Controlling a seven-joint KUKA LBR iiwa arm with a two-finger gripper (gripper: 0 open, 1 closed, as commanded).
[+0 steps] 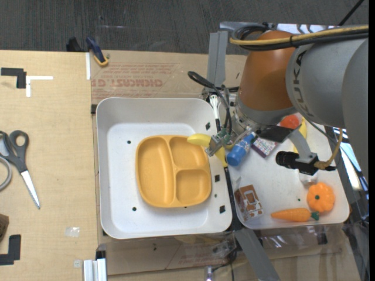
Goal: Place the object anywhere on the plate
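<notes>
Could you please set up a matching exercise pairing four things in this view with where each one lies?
Things:
1. divided yellow plate
2. toy pumpkin
3. scissors
4. toy carrot

Places:
A. on the wooden bench, left of both bins
B. in the left bin
C. in the right bin, near its front edge
D. in the right bin, by its right side, just above the carrot

Pairs: 1-B, 2-D, 3-A, 4-C

Scissors (17, 163) cut by left edge; orange toy (290, 122) half behind arm (328, 75)
</notes>
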